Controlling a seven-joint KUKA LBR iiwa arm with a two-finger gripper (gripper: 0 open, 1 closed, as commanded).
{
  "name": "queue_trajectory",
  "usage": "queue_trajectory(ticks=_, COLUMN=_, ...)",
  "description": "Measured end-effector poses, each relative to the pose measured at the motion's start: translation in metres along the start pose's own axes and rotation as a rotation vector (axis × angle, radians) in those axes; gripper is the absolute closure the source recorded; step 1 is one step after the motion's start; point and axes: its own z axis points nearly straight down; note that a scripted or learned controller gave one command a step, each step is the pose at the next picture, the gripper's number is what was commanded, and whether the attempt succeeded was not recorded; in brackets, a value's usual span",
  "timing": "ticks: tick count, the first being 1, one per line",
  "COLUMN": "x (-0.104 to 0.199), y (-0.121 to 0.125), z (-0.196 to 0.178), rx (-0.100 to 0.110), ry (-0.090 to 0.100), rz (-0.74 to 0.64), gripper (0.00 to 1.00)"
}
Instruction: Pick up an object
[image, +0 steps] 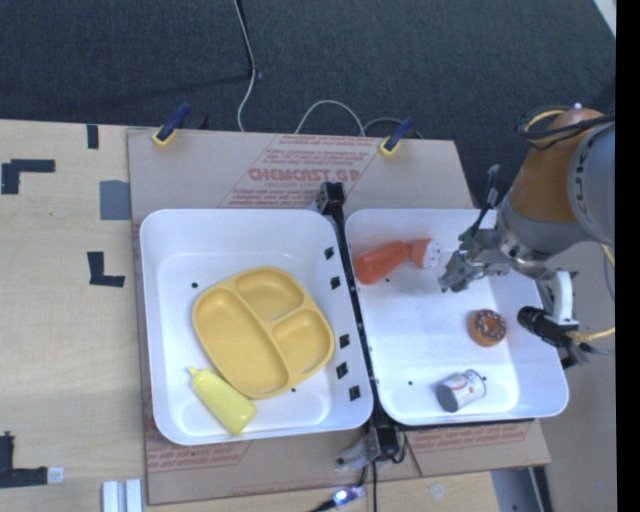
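Note:
An orange bottle with a white cap (390, 260) lies on its side at the back left of the right bin (400, 400). A brown donut (488, 327) rests near that bin's right side, and a small grey can (459, 390) lies near its front. My gripper (458, 277) hangs over the right bin, just right of the bottle's cap and up-left of the donut. Nothing shows between its fingers. In the left bin (160, 300) sit a yellow divided plate (264, 330) and a yellow squeeze bottle (222, 399).
The two bins stand side by side on a cardboard sheet (300, 175) held by blue and yellow clamps. A black divider (345, 300) runs between the bins. The arm (560, 190) reaches in from the right, above the right bin's far corner.

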Motion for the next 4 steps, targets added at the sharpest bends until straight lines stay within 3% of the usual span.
queue_trajectory(ticks=2, x=0.004, y=0.013, z=-0.123, rx=-0.003, ry=-0.001, rz=0.0, gripper=1.0)
queue_trajectory(ticks=4, x=0.124, y=0.038, z=-0.119, rx=0.004, ry=0.002, rz=-0.005, gripper=1.0)
